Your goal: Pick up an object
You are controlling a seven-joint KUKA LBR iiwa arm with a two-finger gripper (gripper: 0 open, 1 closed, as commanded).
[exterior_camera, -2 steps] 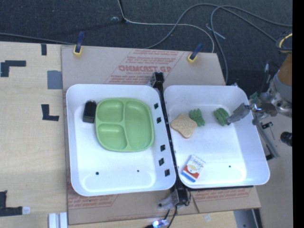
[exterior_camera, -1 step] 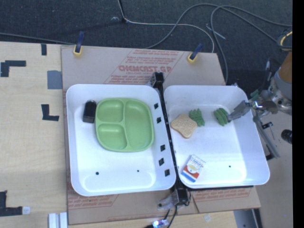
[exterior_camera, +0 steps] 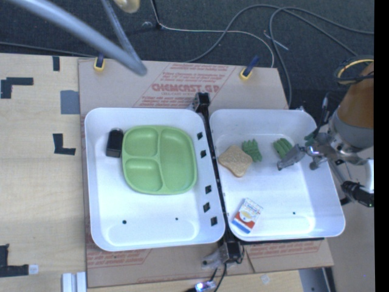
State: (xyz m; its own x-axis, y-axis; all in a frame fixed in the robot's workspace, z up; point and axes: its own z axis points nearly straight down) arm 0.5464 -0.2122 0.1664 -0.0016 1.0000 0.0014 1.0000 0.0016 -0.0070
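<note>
The right bin (exterior_camera: 316, 221) holds a tan toy bread slice (exterior_camera: 235, 160), a dark green leafy piece (exterior_camera: 251, 149), a second green piece (exterior_camera: 281, 145) and a small white carton with red and blue print (exterior_camera: 246, 215). My gripper (exterior_camera: 292, 156) reaches in over the bin's right wall, low, and ends just right of and below the second green piece. I see nothing held in it. The grey wrist with its orange band (exterior_camera: 357, 111) stays outside the bin at the right.
The left bin (exterior_camera: 100, 224) holds a green divided plate (exterior_camera: 160, 159) with a small black block (exterior_camera: 114, 143) at its left. A black clip strip (exterior_camera: 209, 181) runs between the bins. Cables lie on the dark floor behind.
</note>
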